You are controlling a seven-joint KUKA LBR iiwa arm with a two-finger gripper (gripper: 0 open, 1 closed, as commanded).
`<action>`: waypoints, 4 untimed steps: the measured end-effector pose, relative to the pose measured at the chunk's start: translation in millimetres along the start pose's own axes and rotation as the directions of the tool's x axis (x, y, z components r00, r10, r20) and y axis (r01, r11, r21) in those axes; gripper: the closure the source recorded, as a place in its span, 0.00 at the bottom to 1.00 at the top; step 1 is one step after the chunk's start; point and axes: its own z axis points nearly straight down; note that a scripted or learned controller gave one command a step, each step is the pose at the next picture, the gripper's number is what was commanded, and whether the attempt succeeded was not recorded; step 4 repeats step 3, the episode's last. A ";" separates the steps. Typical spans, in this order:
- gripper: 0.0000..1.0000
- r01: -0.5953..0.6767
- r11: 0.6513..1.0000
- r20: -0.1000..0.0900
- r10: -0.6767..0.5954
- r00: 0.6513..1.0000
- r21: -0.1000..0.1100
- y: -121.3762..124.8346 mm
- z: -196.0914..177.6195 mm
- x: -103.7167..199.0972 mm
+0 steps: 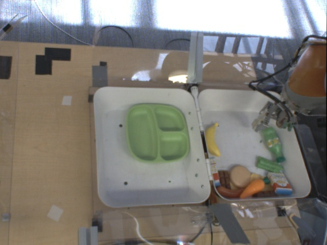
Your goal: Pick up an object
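From the overhead camera we're looking down on a tan wooden surface (46,152) with two shallow white bins sitting side by side. The left bin (117,182) has a green divided plate (157,132) lying flat in its middle, three compartments facing up. The right bin (235,111) holds all the small stuff: a yellow toy banana (212,139) lies close to the wall shared with the left bin, a green bottle (273,144) lies tilted over toward the right side, and just below it there's a small green block (269,164). Down along the near wall we've got a crowded little pile: a tan round bun-like piece (240,176), an orange carrot (252,188) leaning against it, a reddish sausage-looking thing (228,191), a small carton with a red and white label (280,183), and a brown-and-white packet (220,178) tucked in the left corner. The arm (307,75) comes in from the right, orange band showing, and its pincer (274,117) hangs over the upper right part of the right bin, just above the cap end of the green bottle. We honestly can't tell whether the pincer is spread or closed, it's just a blurry metallic cluster from here, and nothing visibly sits in its grip.
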 end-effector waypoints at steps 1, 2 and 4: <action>1.00 0.011 1.000 0.000 -0.011 1.000 -0.005 81.0 -111.1 -15.4; 0.00 0.006 1.000 -0.010 -0.006 1.000 0.000 76.6 -105.0 -14.0; 0.00 0.056 0.998 -0.024 -0.056 0.998 0.004 12.2 0.3 -11.6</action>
